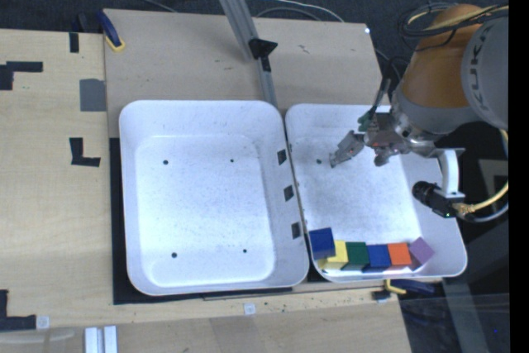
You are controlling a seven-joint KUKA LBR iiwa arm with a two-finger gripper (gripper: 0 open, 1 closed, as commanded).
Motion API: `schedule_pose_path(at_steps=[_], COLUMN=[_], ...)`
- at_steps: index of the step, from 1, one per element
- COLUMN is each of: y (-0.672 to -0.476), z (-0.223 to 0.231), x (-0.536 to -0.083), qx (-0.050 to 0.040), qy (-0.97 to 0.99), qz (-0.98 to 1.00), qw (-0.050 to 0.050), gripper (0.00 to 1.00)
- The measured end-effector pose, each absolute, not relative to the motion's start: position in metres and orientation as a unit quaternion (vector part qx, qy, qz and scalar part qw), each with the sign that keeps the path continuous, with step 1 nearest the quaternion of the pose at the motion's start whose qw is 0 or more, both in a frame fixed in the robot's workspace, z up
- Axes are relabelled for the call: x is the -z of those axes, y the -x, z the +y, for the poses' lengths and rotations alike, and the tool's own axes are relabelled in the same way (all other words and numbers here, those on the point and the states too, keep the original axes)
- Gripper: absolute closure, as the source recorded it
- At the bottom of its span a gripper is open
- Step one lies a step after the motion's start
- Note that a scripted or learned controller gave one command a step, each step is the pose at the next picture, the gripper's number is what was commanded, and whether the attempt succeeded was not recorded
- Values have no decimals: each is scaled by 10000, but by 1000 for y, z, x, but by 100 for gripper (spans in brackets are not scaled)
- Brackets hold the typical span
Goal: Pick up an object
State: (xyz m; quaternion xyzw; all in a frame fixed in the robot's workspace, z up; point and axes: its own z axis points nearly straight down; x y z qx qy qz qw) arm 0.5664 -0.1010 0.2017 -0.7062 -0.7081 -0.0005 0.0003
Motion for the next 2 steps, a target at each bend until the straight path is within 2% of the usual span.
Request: schedule_pose_path(at_steps=[1,2], y=[-484,-541], z=[-12,87], x=[-298,-371], qx=[25,15], qy=[7040,7046], qz=[-7102,-7096], qw=[-2,-2], gripper=[0,0])
